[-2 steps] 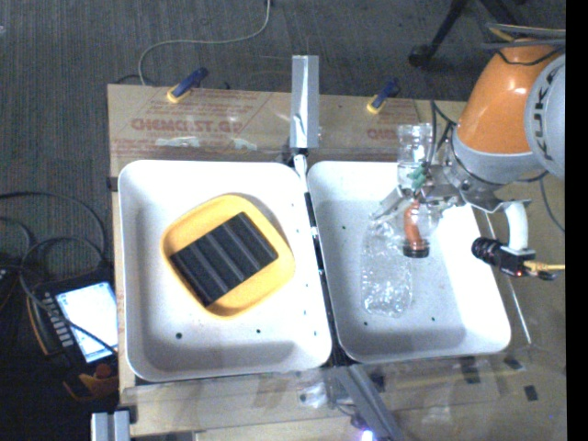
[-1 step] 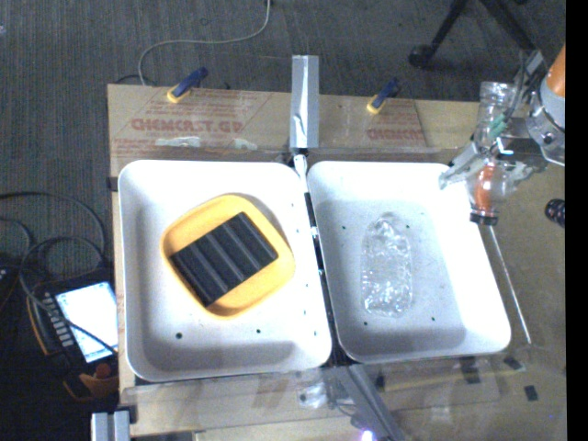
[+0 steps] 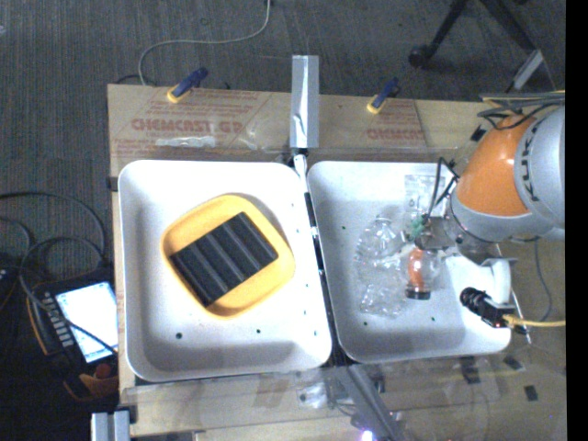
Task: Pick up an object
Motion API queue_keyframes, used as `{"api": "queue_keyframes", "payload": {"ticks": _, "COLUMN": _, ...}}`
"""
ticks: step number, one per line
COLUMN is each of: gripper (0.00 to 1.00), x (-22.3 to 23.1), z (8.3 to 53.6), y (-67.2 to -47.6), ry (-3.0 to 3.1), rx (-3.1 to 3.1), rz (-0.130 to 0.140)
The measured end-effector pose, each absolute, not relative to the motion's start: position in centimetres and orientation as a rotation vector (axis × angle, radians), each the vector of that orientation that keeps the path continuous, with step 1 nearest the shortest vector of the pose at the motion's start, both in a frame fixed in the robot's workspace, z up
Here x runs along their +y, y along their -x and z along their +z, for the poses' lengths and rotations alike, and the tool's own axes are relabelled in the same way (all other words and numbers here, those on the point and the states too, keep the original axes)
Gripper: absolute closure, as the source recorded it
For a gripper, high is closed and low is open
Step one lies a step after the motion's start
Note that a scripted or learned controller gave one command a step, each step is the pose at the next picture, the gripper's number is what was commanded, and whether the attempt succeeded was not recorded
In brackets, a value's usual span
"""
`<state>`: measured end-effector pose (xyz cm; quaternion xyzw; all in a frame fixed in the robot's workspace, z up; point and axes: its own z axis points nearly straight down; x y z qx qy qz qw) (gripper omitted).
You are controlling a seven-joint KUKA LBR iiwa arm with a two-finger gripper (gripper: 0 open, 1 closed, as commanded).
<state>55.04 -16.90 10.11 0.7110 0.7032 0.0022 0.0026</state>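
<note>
While my gripper (image 3: 424, 239) hovers low in the right bin (image 3: 386, 333), finger state unreadable. Target: small orange bottle (image 3: 418, 272), just below, beside crinkled clear plastic (image 3: 378, 251). Judged light, rigid, slippery; grasp across its body.

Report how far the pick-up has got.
Done: the arm has reached into the right bin, its pincer low over the clutter. In hand: nothing visibly; a small orange bottle lies just below the pincer, beside crumpled clear plastic, apparently on the bin floor. Left: grasp and lift. The yellow-and-black object sits untouched in the left bin.
</note>
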Motion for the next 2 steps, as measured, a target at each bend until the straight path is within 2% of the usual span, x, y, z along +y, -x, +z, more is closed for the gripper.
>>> {"api": "queue_keyframes", "payload": {"ticks": 1, "gripper": 0.0, "x": -17.99, "z": 9.35, "y": -55.84, "ry": -2.176, "rx": 2.25, "rz": 0.015}}
{"api": "queue_keyframes", "payload": {"ticks": 2, "gripper": 1.0, "x": -17.9, "z": 10.29, "y": -55.93, "ry": -2.176, "rx": 2.251, "rz": 0.019}}
